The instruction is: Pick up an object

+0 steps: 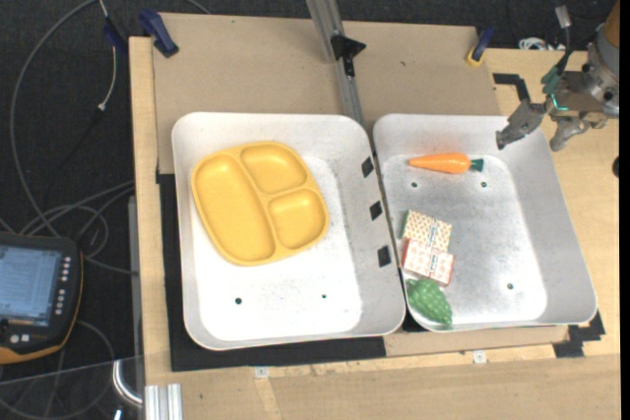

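Open-fingered and holding nothing, the gripper (540, 126) hovers at the right bin's (532, 241) two o'clock corner. Toy carrot (440, 163) lies at its twelve o'clock; patterned box (427, 247) and green toy (430, 301) at seven.

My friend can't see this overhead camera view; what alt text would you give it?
A robot gripper, fingers open, hovers over the right bin's top-right corner; that bin holds a carrot, two boxes and a green item. The left bin holds a yellow tray.
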### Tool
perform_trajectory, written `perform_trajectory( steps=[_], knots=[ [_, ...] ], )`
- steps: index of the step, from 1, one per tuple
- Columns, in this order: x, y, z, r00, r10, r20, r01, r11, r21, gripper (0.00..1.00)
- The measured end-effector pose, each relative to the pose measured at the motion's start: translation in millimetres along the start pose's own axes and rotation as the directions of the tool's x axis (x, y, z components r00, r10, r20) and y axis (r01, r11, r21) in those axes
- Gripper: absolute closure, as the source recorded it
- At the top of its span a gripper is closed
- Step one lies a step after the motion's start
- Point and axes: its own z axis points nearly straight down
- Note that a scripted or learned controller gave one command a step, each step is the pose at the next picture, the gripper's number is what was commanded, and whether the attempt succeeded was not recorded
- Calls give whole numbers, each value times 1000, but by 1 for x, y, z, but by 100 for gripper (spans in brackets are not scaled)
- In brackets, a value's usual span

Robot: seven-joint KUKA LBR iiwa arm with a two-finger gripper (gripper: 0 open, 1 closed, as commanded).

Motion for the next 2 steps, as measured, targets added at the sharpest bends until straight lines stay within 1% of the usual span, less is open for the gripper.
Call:
perform_trajectory(
  steps=[1,2],
  knots=[
    [0,0,0,1000,0,0,0,1000,0,0],
    [-1,2,43,1000,1,0,-1,1000,5,0]
  ],
)
